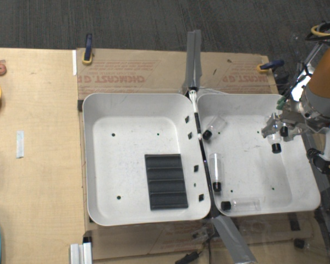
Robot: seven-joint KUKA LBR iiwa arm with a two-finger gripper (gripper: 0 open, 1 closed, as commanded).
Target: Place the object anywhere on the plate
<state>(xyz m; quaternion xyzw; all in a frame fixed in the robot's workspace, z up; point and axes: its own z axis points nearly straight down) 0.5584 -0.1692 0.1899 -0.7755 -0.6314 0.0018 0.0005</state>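
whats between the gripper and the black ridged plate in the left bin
In the camera view, between the gripper and the black ridged plate lie bare right-bin floor, a clear vial with a black cap, and the divider where the bins meet.

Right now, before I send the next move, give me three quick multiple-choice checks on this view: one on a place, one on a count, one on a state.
1. Where does the black ribbed plate lie?
A. in the left bin
B. in the right bin
C. on the cardboard behind the bins

2. How many clear black-capped tubes lie in the right bin?
A. one
B. three
C. five

3. Where is the gripper?
A. resting on the plate
B. over the right bin's right side
C. outside both bins

Key: 1 A, the plate sits low and right of centre in the left bin. 2 B, the tubes lie at and. 3 B, the gripper hangs there apart from every tube.
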